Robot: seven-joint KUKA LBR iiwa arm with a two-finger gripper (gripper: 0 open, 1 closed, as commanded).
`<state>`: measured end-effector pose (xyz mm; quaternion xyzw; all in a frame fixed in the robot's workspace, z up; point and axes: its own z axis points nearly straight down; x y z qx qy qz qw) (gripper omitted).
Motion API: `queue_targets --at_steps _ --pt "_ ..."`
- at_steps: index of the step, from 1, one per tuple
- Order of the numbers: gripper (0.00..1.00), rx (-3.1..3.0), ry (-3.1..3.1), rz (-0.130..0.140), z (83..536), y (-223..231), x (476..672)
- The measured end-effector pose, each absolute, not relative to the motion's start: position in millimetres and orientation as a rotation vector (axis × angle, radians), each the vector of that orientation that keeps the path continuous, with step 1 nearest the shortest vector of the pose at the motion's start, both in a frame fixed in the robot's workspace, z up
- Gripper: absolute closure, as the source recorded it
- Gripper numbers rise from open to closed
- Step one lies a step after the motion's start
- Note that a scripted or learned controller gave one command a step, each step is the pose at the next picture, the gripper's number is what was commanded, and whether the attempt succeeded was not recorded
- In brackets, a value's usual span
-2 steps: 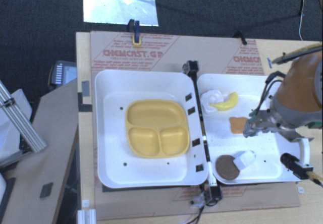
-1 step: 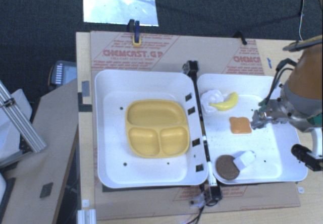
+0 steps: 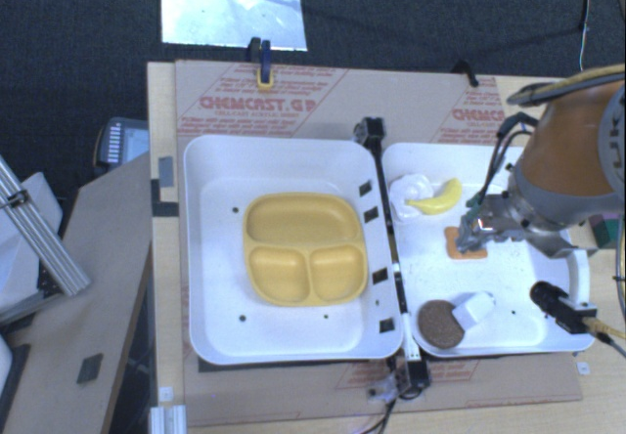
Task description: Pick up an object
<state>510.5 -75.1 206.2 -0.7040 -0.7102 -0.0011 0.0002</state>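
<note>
Gripper point(image 3: 473, 233) low in right bin point(image 3: 509, 329), directly over orange piece point(image 3: 458, 242) — likely chosen target. Fingers' state: cannot tell. Banana point(image 3: 437, 195) just beyond, cookie point(image 3: 441, 323) nearer front. Yellow tray point(image 3: 299, 248) alone in left bin point(image 3: 210, 227) — probable drop-off.

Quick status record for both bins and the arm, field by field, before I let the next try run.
left bin: yellow divided tray
right bin: banana on white item; orange flat piece; brown disc; white block
gripper: low over the orange flat piece
grasp: cannot tell
arm: reaching in over right bin
</note>
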Motion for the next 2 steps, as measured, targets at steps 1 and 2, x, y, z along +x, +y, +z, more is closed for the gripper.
queue_targets --at_steps 1,2 --pt "1.0 -2.209 -2.234 -0.005 214.0 -14.5 516.7" --pt "1.0 -2.208 -2.233 -0.004 211.7 47.8 509.0"
